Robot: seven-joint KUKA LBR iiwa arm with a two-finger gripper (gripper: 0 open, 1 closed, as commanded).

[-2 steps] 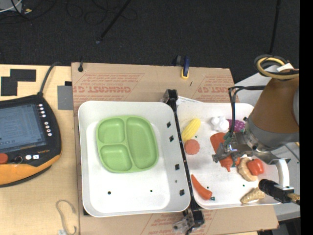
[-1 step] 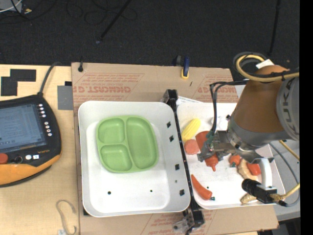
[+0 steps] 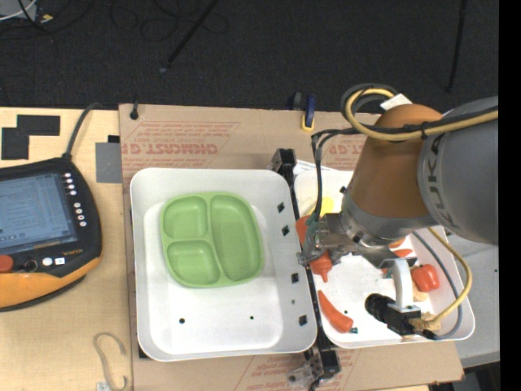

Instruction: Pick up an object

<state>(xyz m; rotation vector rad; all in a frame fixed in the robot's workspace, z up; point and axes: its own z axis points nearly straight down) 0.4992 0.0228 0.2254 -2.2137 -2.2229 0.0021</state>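
My gripper is low over the left side of the right bin, close to the wall between the two bins. A small red-orange thing sits right at the gripper tip, and another orange bit shows just above it; whether either is gripped is hidden. A long red pepper-like object lies at the front of the right bin. An orange-red piece lies to the right, under the arm. Behind the wrist is a yellow object.
The left bin holds a green divided plate. A teach pendant lies on the bench at far left. The arm's bulk covers the rear of the right bin.
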